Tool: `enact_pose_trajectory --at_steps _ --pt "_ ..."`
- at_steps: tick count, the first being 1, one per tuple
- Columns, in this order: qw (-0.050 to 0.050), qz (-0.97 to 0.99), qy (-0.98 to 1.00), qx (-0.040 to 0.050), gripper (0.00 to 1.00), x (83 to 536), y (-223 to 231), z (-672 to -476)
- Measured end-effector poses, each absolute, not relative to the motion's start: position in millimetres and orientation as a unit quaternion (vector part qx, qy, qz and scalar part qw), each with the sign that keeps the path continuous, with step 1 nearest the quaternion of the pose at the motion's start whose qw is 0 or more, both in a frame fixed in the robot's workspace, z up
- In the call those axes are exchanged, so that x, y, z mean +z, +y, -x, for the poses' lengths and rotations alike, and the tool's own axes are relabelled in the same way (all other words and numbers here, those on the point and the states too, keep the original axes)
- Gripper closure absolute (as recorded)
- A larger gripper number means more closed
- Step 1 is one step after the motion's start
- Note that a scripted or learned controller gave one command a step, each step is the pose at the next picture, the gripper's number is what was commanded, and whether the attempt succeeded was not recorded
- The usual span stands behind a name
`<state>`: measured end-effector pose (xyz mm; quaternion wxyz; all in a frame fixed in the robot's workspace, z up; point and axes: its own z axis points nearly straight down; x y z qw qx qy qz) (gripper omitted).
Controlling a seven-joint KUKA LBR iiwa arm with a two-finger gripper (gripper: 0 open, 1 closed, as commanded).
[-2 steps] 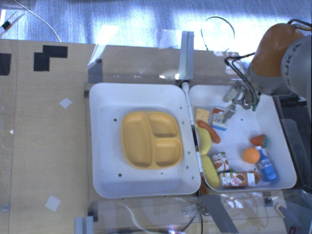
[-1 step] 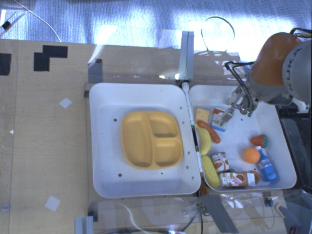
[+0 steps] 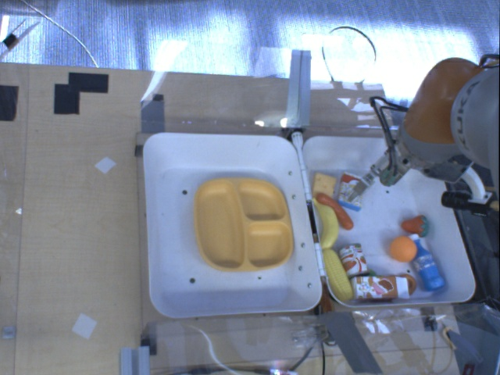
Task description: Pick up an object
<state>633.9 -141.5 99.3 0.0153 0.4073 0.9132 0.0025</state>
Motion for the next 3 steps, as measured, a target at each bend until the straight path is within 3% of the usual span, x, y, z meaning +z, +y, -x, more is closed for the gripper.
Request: enact_pose_trajectory --at_steps 1,2,3 --pt "0.007 -0.377 0.926 0.0013 0.0 108.6 -150.4 -656.2" --pt "0.007 -0.399 0.917 -0.0036 0.0 100.3 -132.3 -663.4" --pt "0.009 -0.406 0.914 0.0026 0.0 172.9 -125.9 -667.5"
